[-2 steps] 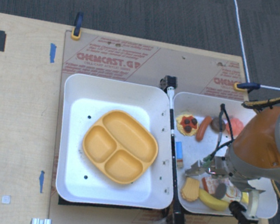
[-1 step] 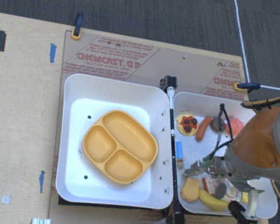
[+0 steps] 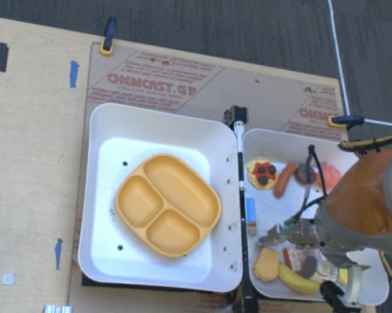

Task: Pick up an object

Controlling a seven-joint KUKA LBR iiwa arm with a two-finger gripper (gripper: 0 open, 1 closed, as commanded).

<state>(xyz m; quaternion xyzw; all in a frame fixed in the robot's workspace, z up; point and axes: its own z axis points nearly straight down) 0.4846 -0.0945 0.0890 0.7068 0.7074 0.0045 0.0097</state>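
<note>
In the right bin (image 3: 374, 291) lie several toy foods. A tan bread piece (image 3: 266, 265) and a yellow banana (image 3: 299, 281) sit near the front wall, with a red and white item (image 3: 302, 262) just behind the banana. A round pizza piece (image 3: 262, 174) and a red sausage (image 3: 285, 178) lie at the back left, and a pink item (image 3: 331, 176) shows behind the arm. My gripper (image 3: 292, 238) hangs low over the bin's front half, just above the bread and banana, under the orange wrist band (image 3: 364, 193). Nothing can be seen held in it.
The left bin (image 3: 104, 174) holds a yellow plate (image 3: 168, 204) with three compartments. A blue strip (image 3: 250, 213) lies by the divider between the bins. Black cables (image 3: 310, 170) run over the right bin's back. Cardboard lies behind the bins.
</note>
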